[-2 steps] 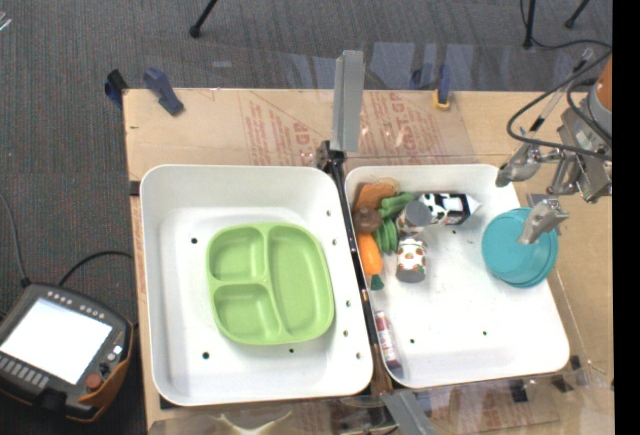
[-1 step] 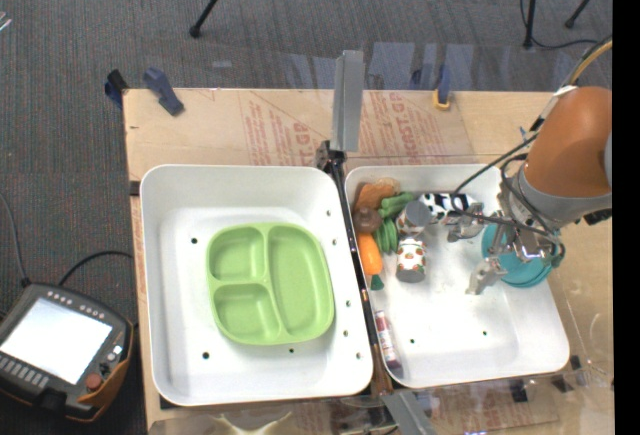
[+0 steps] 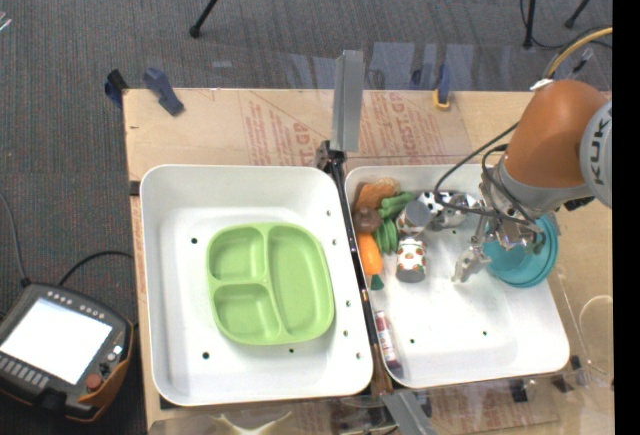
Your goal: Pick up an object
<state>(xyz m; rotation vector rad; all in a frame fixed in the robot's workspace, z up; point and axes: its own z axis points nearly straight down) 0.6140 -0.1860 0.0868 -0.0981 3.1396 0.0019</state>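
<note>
My gripper (image 3: pixel 474 259) hangs low over the right bin (image 3: pixel 470 348), its fingers spread open with nothing between them. Just to its right, a teal bowl (image 3: pixel 530 261) rests against the bin's right wall. To its left stands a small can-like toy (image 3: pixel 410 260). Beyond that, along the bin's left wall, lie an orange carrot (image 3: pixel 370 256), green toy vegetables (image 3: pixel 395 207), a brown toy (image 3: pixel 374 193), a grey cup (image 3: pixel 416 215) and a black-and-white spotted toy (image 3: pixel 435 202). A dark marker (image 3: pixel 387 338) lies at the front left corner.
The left bin (image 3: pixel 175 223) holds a green divided plate (image 3: pixel 270 283). A grey post (image 3: pixel 347 113) rises between the bins at the back. A tablet (image 3: pixel 55 348) lies on the floor at the left. The arm's cables (image 3: pixel 480 163) loop over the right bin.
</note>
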